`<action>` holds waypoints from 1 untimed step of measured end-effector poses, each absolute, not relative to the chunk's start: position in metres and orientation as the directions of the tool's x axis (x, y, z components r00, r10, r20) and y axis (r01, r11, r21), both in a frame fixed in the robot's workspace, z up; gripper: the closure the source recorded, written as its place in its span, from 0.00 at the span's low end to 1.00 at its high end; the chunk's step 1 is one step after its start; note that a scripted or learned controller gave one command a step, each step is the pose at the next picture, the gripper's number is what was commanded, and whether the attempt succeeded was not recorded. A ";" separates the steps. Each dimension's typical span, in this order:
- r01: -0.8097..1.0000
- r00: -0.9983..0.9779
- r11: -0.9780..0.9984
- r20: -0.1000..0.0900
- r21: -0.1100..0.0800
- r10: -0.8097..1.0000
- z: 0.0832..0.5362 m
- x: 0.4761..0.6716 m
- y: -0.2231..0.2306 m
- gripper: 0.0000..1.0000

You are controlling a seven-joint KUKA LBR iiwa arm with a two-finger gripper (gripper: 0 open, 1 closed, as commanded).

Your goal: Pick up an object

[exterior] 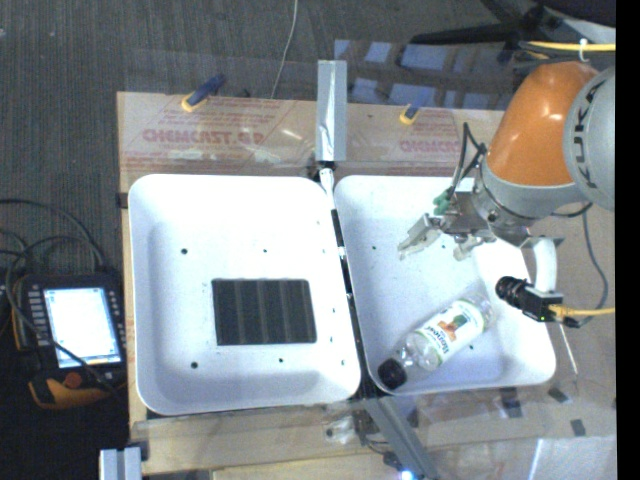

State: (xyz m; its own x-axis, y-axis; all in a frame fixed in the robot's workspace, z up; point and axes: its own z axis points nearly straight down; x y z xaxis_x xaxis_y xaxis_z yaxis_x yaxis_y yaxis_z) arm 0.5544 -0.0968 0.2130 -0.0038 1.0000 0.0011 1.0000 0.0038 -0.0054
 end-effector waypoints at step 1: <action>1.000 -0.001 0.001 0.001 -0.005 1.000 0.206 0.484 -0.139 0.00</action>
State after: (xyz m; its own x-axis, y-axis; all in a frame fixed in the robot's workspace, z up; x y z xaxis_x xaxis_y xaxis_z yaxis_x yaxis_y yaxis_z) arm 0.4839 -0.1388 0.2064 -0.0012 1.0000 0.0005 1.0000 0.0012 -0.0051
